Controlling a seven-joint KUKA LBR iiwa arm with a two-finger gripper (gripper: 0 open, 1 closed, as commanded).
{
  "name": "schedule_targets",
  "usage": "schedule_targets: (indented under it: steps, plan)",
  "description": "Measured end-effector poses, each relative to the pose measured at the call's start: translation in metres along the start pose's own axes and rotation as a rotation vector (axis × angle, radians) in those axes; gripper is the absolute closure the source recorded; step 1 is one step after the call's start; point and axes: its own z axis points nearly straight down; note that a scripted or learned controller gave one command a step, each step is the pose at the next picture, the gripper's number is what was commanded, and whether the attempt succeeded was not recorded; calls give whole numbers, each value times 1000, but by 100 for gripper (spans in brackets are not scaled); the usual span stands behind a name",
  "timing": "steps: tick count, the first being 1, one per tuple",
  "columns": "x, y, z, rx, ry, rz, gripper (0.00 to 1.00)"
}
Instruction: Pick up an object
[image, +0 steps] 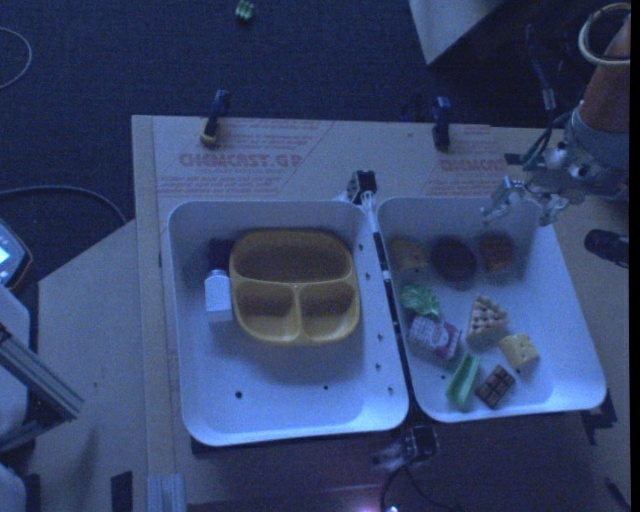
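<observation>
Two shallow white bins side by side on a bench, dim bluish light. The left bin (290, 400) holds a yellow divided tray (294, 286), with a small white bottle (218, 293) touching the tray's left edge. The right bin (560, 300) holds the graspable items, placed here relative to the tray: just right of it, a row of three round brownish pieces, a pale bun (406, 253), a dark patty (453, 259) and a reddish-brown piece (496, 252); below that row, a green leafy piece (420, 299), a pink-and-white packet (434, 337), a waffle wedge (487, 320), a yellow cheese block (518, 351), a green stick (463, 380) and a chocolate square (495, 386). The gripper (522, 198) hangs above the right bin's far rim, well right of the tray and above the reddish-brown piece; nothing lies between its fingers, which appear spread apart, though the dim view leaves this uncertain.
</observation>
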Motion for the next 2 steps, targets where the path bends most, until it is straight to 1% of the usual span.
schedule_targets:
  steps: [1, 2]
  plan:
    - [0, 3, -9, -15, -3, -3, 0]
    - [10, 0, 47, -9, -1, -4, 0]
